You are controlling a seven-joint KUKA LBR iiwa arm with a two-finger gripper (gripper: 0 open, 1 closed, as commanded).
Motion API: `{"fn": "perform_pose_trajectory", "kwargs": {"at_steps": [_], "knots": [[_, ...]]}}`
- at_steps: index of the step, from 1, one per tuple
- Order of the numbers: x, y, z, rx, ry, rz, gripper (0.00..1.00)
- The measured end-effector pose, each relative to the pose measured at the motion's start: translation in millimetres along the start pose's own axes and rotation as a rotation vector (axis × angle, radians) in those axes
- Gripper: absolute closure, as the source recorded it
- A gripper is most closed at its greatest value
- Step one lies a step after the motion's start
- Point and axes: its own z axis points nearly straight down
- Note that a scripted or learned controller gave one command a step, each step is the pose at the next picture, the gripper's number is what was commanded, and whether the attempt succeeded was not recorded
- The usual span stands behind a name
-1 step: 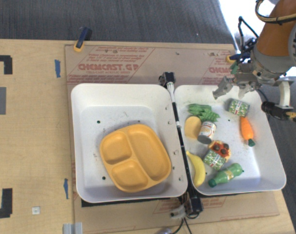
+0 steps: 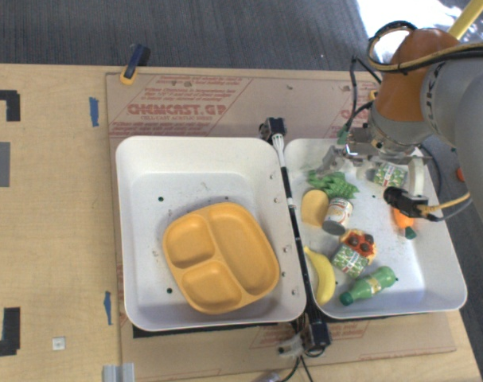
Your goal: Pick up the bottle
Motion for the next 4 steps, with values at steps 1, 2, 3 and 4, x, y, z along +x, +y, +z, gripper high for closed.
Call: {"fn": "perform_pose_trajectory", "kwargs": {"at_steps": [1, 2, 3, 4], "knots": [[0, 1, -11, -0.003, -0.001, -0.001, 1.00], [0, 1, -11, -0.003, -0.001, -0.001, 0.00], [5, -21, 25, -0.003, 0.000, 0.201, 0.00], [5, -20, 15, -0.004, 0.000, 0.201, 1.00]]}}
